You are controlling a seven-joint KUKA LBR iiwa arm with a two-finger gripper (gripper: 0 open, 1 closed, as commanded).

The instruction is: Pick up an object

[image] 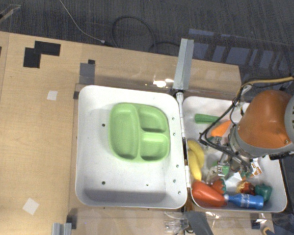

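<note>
Beside the banana (196,162), end effector (223,173)

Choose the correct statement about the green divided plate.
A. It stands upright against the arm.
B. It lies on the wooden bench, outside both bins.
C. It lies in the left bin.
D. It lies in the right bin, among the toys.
C: the green divided plate lies flat in the left bin, while the banana and the blue bottle lie in the right bin.

Bright, even overhead light. Glare spot on the pale wooden bench (163,83); soft shadow inside the left shallow white bin (91,135). Slightly soft focus.
</note>
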